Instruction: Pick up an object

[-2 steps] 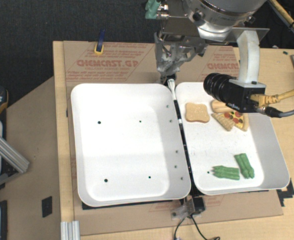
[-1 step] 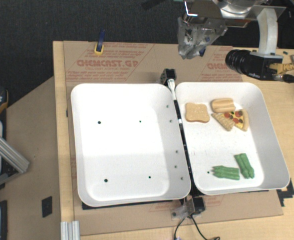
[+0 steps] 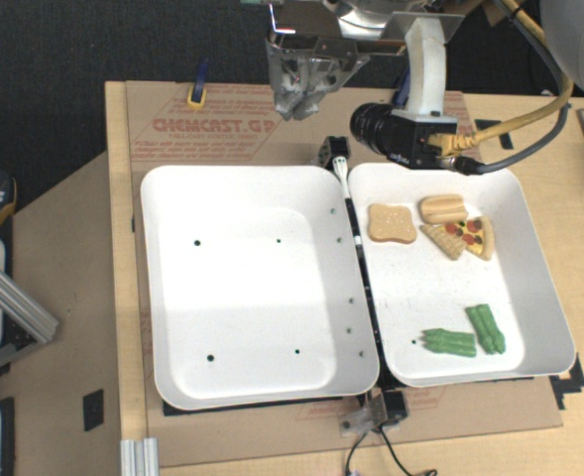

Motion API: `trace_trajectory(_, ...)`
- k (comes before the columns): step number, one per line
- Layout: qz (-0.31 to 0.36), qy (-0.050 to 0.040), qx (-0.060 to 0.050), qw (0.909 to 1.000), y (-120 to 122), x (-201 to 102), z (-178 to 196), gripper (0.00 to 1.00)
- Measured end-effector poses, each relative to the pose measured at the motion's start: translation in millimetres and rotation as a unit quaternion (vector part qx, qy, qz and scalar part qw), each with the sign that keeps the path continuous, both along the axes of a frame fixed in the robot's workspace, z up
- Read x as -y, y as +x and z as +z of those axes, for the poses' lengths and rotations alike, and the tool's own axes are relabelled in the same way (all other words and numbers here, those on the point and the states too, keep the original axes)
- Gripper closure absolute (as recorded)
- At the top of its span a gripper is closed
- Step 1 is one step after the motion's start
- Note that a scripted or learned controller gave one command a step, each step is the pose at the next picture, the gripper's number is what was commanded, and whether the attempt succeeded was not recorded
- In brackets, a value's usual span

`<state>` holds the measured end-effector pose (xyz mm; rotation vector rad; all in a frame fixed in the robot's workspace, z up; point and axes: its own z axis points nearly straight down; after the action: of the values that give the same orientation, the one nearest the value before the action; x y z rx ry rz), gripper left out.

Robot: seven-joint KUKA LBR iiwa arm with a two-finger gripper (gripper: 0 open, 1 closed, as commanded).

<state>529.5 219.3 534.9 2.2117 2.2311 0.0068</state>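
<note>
The right bin (image 3: 529, 266) holds a toast slice (image 3: 392, 224), a hot dog bun (image 3: 442, 208) and a pizza slice (image 3: 462, 236) close together at its far side. Two green bean pieces (image 3: 450, 342) (image 3: 487, 327) lie near its front edge. My gripper (image 3: 294, 105) hangs high above the bench, beyond the far edge of the left bin (image 3: 242, 286). It is shut, fingertips together, with nothing between them. It is well apart from all the food.
The two white bins sit side by side on a brown cardboard sheet (image 3: 212, 127). A small yellow and blue clip (image 3: 198, 89) sits at the sheet's far edge. Metal framing (image 3: 9, 300) stands at the left.
</note>
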Motion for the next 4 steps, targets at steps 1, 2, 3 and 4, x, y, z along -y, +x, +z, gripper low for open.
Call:
trace_trajectory(1,-0.003,-0.0015,-0.003,1.0000,-28,-6,1,1.00)
trace_trajectory(2,-0.003,-0.0017,-0.003,1.0000,-49,-5,1,1.00)
trace_trajectory(3,-0.004,-0.0018,-0.003,1.0000,-51,-5,0,1.00)
trace_trajectory(4,-0.005,-0.0014,-0.001,1.0000,-46,-5,0,1.00)
